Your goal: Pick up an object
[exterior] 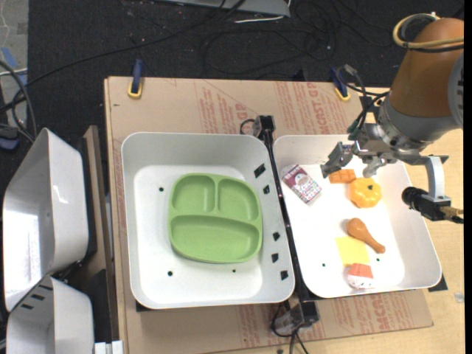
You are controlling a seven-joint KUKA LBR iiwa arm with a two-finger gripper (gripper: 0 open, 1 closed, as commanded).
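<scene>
Gripper [352, 162] in the upper right of the frame, and we see its fingers spread apart, gripping nothing, right over the small orange piece [341, 175] in the right bin [420, 271]. Just below and right we spot the yellow pumpkin toy [365, 193], then the drumstick [365, 234]. Left, the pink packet [302, 183]; the green plate [215, 218] fills the left bin [140, 271].

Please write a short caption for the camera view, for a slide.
The gripper hangs over a small orange piece in the right bin; a green divided plate lies in the left bin.
</scene>
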